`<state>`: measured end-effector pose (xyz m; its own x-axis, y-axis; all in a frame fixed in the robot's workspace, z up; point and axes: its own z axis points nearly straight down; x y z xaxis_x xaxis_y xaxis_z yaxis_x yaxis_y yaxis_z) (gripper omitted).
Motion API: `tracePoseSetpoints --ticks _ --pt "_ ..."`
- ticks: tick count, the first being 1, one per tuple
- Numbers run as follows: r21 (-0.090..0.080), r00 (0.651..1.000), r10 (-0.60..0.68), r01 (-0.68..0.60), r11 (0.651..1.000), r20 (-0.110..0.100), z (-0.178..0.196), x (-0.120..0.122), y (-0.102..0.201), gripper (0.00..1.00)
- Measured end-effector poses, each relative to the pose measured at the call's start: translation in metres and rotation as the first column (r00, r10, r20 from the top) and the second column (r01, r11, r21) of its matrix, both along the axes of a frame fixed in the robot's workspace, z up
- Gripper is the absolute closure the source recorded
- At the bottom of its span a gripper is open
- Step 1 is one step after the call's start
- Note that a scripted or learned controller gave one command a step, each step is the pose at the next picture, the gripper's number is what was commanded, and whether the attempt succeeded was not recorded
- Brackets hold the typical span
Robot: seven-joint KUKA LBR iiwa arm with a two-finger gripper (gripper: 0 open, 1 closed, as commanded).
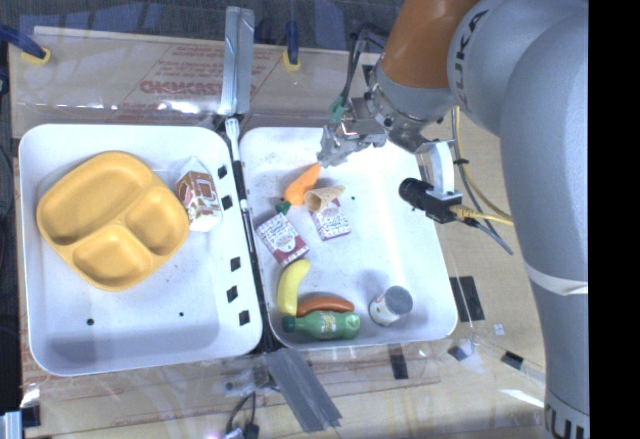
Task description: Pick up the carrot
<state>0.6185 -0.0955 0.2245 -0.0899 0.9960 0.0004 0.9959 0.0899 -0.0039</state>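
Observation:
The carrot (301, 185), small and orange with a green stub at its lower end, lies tilted in the upper left part of the right bin (420, 257). My gripper (337, 147) hangs just above and to the right of the carrot's upper tip, close to it or touching it. Nothing is visibly lifted. The grey arm with its orange band comes in from the upper right and hides the bin's far right corner.
Close to the carrot lie a beige cone (324, 197) and two red packets (283, 237) (333, 224). A banana (291, 285), red sausage (325, 304), green bottle (322, 326) and can (390, 305) sit near the front wall. The left bin holds a yellow divided plate (110, 217) and a small carton (199, 195).

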Motion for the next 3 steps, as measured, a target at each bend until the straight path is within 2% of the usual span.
tracePoseSetpoints --ticks 1,2,3 --pt "-0.001 0.993 -0.121 0.121 0.993 -0.001 -0.010 -0.051 0.018 1.00" --pt "0.000 0.990 -0.143 0.143 0.990 0.001 0.020 -0.024 0.005 1.00" --pt "0.000 0.994 -0.107 0.107 0.994 0.003 0.102 -0.044 -0.003 1.00"
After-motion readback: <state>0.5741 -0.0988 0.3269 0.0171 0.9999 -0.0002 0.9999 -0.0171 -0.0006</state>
